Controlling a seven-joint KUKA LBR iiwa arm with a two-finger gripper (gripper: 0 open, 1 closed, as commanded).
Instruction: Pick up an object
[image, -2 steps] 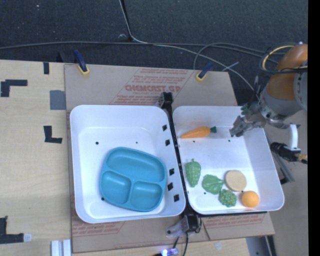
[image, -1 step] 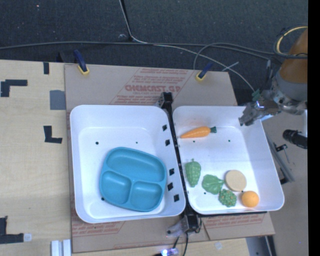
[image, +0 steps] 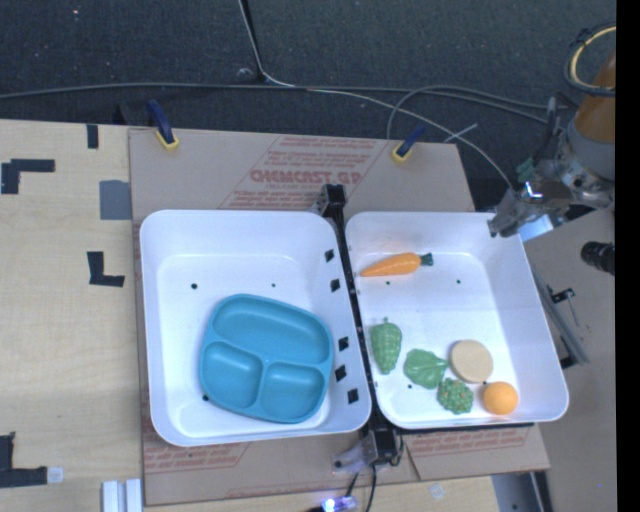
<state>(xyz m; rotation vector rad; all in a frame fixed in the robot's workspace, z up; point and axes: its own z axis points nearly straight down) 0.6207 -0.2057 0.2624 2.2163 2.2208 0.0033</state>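
Wooden bench (image: 60, 300): two shallow white bins. Right bin (image: 520, 290) holds orange plastic carrot (image: 392, 265). Gripper (image: 515, 215) over right rim; finger state indiscernible.

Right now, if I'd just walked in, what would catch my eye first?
Probably the big blue divided plate lying in the left white bin. Next, the bright toy food in the right bin: an orange carrot near its far edge, and an orange ball in the near right corner beside green vegetables. The robot's hand hovers at that bin's far right corner.

Robotics lab; clamped cardboard (image: 300, 180), taped bench (image: 60, 300), loose cables (image: 330, 92).
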